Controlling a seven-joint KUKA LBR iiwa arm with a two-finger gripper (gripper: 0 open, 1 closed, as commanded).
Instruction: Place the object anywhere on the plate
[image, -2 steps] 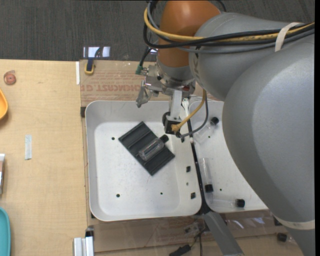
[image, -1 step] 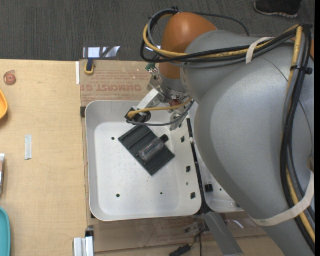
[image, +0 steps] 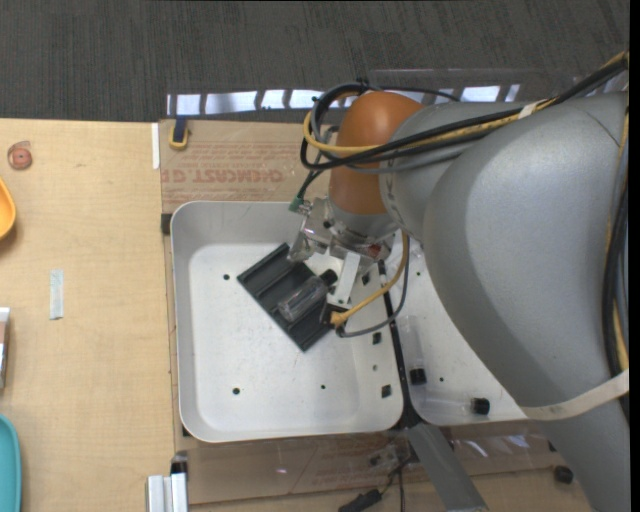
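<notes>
A dark grey rectangular plate (image: 272, 283) with raised ridges lies tilted in the upper middle of the left white bin (image: 210, 380). A small clear, glassy object (image: 300, 297) rests on the plate's right half. My gripper (image: 322, 272) hangs low at the plate's upper right edge, right beside the clear object, under the orange wrist band (image: 370, 150). The wrist hides where the gripper meets the object, so I cannot tell whether they touch.
The big grey arm covers most of the right bin (image: 450, 405). Yellow and black cables (image: 372, 300) loop down by the gripper. Brown cardboard (image: 235, 170) lies behind the bins. The wooden table (image: 80, 330) at left carries small items at its edges.
</notes>
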